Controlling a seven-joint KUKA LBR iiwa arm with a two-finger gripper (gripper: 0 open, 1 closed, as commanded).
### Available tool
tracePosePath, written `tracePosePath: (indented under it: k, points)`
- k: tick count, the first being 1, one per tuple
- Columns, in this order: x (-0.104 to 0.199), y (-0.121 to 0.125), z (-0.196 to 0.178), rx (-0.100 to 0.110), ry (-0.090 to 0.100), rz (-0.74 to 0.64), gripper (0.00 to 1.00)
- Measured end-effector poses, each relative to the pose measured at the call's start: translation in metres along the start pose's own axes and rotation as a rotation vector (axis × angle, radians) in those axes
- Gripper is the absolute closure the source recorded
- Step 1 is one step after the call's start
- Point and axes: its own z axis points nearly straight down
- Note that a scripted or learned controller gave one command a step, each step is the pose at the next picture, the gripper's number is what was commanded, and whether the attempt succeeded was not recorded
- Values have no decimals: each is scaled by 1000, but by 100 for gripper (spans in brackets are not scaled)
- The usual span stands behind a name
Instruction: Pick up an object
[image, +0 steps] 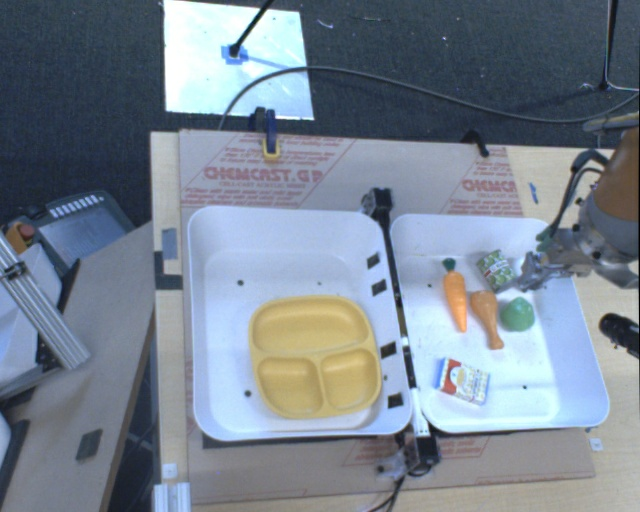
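The right bin (572, 392) holds an orange carrot (455, 300), a brown drumstick-shaped toy (488, 317), a green-labelled can (494, 269), a round green object (518, 314) and a small red-and-white carton (462, 381). My gripper (528, 274) reaches in from the right, low over the bin's upper right part. It sits just right of the can and just above the round green object. I see nothing held in it.
In the left bin (225, 250) lies a yellow divided plate (315, 355). A black-clipped divider (390, 300) joins the two bins. Cables run over the dark floor at the back. A grey side table with gear stands at the left.
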Motion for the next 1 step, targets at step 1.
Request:
tracePosePath:
  k: [1]
  points:
    - [1, 5, -44, 2, 1, 0, 100]
